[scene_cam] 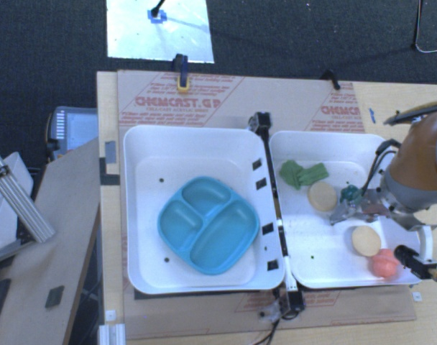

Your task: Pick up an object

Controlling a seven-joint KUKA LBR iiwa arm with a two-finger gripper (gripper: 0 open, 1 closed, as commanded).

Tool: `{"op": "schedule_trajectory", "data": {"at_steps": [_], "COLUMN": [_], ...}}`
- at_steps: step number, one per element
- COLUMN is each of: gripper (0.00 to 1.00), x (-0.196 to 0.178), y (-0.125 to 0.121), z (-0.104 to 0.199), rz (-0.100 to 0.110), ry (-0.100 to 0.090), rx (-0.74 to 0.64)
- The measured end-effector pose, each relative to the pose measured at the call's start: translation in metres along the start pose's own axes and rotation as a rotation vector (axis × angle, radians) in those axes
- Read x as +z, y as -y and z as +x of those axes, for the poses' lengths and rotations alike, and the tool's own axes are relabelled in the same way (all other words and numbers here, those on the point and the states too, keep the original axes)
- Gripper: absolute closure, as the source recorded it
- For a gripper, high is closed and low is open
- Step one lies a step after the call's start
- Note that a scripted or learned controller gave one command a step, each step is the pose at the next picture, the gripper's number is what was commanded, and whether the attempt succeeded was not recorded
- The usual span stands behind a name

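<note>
Bins sit side by side on the bench, and the right bin (305, 264) serves as the landmark for everything here. At its near right corner lies a pink ball-like object (384, 264), and touching that on its far-left side is a pale cream disc (365, 240). Farther in, near the middle of the right bin, the gripper (346, 211) is low over the floor, reaching in from the bin's right side on the grey arm with its orange band (418, 153). How far apart its fingers stand cannot be told, and nothing can be made out between them. Just beside the gripper on its far-left side rests a second tan disc (322, 196), with a small teal piece (349, 192) next to it, close against the gripper. Beyond these, toward the right bin's far left corner, lies a crumpled green object (302, 173). Left of the right bin, across the black clips on the shared rim, the left bin (143, 157) holds a blue divided plate (208, 225) near its middle.
</note>
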State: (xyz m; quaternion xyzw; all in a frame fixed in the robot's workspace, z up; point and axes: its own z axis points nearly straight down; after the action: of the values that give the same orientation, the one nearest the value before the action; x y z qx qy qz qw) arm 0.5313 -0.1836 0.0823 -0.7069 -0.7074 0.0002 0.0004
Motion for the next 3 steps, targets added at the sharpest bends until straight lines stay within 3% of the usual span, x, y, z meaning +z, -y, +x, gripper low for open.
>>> {"op": "schedule_trajectory", "data": {"at_steps": [1, 3], "gripper": [1.00, 1.00], "x": [-0.013, -0.109], "y": [-0.002, -0.004], "z": [-0.001, -0.010], "rz": [-0.005, -0.007], "ry": [0.002, 0.003], "rx": [0.000, -0.003]}}
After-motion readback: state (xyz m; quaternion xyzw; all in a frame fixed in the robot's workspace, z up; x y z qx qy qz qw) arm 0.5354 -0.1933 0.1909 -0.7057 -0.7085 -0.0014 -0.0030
